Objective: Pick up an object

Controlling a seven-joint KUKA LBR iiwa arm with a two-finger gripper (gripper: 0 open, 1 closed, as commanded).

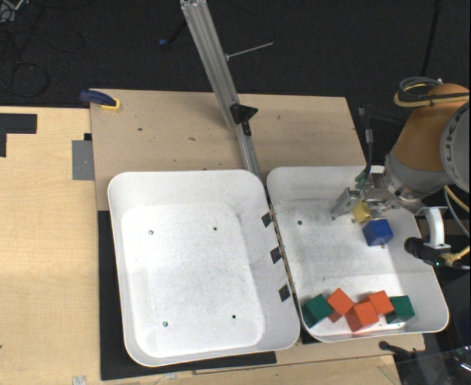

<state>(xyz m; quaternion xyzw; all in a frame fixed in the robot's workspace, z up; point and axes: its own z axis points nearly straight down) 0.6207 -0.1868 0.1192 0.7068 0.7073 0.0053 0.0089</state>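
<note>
Even overhead light, perhaps slightly soft.

Arm [428, 139] in from right, wrist bent down, hand [362, 205] low, fingers spread.

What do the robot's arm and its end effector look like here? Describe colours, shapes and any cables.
The arm is a rounded, bulky body, orange on its wide upper band and grey beside it. A yellow-and-black cable loops over its top. The end effector is small, metallic grey with pale parts, and a white fitting sits below it by the arm.
</note>
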